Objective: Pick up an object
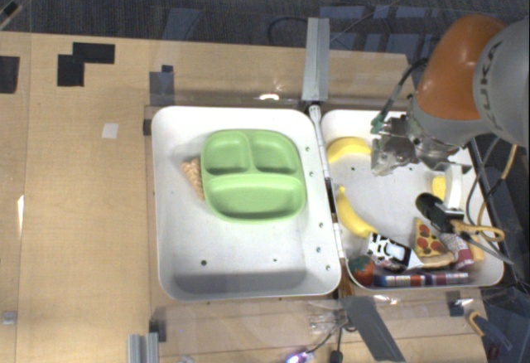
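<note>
You've got a light wooden bench (74, 212) with two shallow white bins sitting right on it, side by side: the left bin (178, 266) and the right bin (364, 187). Black tape patches (83, 61) are stuck near its far-left corner.

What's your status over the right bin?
Gripper low in right bin, nothing seen held. Yellow banana just beside it. Clutter along bin's near edge.

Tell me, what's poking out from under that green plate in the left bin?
A tan, crumbly-looking piece sticks out past the left edge of the green divided plate in the left bin. The plate covers the rest of it, so its full shape and what it is can't be told.
</note>
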You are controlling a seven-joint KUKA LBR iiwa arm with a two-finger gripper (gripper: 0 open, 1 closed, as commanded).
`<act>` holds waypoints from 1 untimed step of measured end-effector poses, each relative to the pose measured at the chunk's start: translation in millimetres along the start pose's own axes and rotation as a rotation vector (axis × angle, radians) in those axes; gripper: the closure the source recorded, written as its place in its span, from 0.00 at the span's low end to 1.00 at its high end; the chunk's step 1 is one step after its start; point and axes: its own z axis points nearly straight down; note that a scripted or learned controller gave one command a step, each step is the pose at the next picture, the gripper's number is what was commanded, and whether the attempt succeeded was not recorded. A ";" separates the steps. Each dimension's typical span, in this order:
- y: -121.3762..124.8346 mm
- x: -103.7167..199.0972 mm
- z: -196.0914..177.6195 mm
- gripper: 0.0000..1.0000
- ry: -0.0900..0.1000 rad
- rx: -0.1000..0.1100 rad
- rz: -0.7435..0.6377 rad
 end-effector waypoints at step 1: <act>0.0 -0.1 0.1 0.00 0.000 0.000 0.001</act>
